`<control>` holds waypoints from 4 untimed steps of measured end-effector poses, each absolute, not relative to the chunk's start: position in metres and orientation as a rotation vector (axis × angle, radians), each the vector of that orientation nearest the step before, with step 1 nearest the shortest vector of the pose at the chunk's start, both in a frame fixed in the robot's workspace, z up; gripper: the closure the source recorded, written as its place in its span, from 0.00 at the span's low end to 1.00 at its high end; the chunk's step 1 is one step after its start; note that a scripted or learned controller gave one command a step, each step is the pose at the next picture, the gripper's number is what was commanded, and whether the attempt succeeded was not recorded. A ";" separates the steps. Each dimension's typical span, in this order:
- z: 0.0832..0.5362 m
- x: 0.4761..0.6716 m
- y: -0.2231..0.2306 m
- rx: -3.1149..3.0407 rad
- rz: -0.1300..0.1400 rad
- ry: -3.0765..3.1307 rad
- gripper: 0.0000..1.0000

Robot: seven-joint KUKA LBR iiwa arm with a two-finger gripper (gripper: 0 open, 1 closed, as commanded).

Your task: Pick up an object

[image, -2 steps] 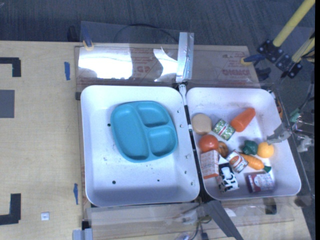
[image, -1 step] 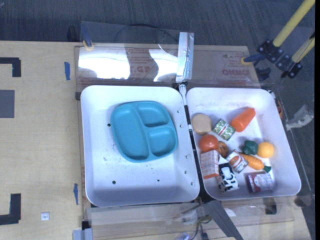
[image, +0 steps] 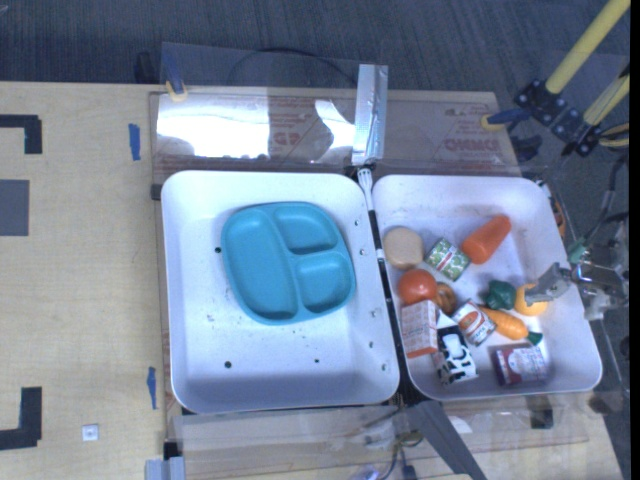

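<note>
White plastic forms both bins on the counter. Nearest the camera in the right bin lie a dark red jar, a black-and-white carton and a red-labelled packet. Beyond them sit a tomato, a green can, a tan round and an orange carrot. By the right rim, the tool hangs low; whether it is spread, I cannot tell. A blue divided plate fills the left bin.

Right bin, lower right of frame: jumbled toy food, incl. orange carrot, red tomato, tan round piece, green can.
</note>
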State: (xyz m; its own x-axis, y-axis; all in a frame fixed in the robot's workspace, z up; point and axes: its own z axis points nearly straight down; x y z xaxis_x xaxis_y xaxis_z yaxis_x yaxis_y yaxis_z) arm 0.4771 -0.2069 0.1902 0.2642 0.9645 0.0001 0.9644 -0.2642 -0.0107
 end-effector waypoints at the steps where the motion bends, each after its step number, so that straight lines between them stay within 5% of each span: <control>1: 0.096 0.503 -0.196 -2.497 -0.012 -1.896 0.00; 2: 0.090 0.557 -0.199 -2.547 -0.026 -1.811 0.00; 3: 0.089 0.484 -0.195 -2.470 -0.016 -1.941 0.00; 4: 0.087 0.558 -0.188 -2.465 -0.005 -1.955 0.00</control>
